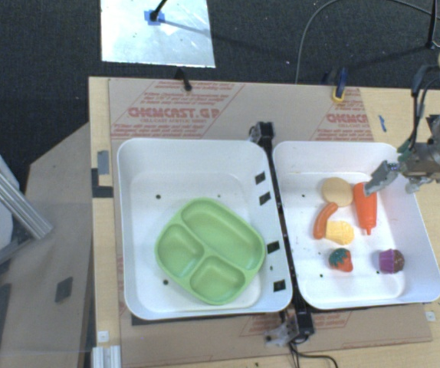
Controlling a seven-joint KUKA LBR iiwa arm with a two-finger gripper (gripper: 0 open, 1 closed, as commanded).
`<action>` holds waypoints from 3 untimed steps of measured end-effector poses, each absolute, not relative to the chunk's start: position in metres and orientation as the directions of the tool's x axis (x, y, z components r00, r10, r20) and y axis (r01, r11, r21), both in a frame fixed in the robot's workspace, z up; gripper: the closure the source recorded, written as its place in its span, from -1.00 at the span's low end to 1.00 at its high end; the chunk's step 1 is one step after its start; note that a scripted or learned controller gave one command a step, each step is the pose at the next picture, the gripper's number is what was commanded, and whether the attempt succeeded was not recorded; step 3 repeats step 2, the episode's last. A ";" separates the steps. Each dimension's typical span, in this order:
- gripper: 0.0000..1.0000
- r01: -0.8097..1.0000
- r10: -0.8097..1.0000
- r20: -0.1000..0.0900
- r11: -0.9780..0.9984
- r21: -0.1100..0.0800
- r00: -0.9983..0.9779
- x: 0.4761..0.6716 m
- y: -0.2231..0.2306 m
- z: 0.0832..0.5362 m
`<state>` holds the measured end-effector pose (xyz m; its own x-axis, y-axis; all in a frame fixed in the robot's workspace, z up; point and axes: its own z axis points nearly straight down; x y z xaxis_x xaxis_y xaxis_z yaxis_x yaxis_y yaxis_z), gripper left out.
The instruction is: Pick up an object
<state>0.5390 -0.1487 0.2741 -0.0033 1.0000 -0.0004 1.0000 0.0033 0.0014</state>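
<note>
So the thing closest to getting grabbed is the orange toy carrot [366, 209], sitting in the right bin [415, 282], upper-right part of it, right-center of the frame. It lies roughly straight up-and-down in the picture, top end tipped a touch to the right, and that long axis is what matters here.

The gripper [379, 177] is just above the carrot's upper end, reaching in from the right edge of the frame. One grey finger pokes down-left toward the carrot top and looks like it's touching or nearly touching it, but I honestly can't tell whether the fingers are spread or pressed together. Nothing visible between them, so I wouldn't call it a hold.

My guess: the carrot lies below and slightly left of the tool in the picture, so the grab needs the fingers straddling its narrow width, not its length.

Around it: a tan round piece [336, 191] to the left, an orange sausage [325, 219], yellow corn [339, 232], a strawberry [340, 260], a purple piece [391, 261]. The left bin [139, 167] has a green divided plate [210, 250].
</note>
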 end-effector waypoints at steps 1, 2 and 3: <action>1.00 1.000 1.000 -0.001 0.007 0.004 -0.007 0.540 -0.149 0.285; 1.00 1.000 1.000 -0.007 -0.001 0.016 0.001 0.504 -0.190 0.448; 1.00 1.000 1.000 -0.007 -0.001 0.016 0.001 0.504 -0.190 0.448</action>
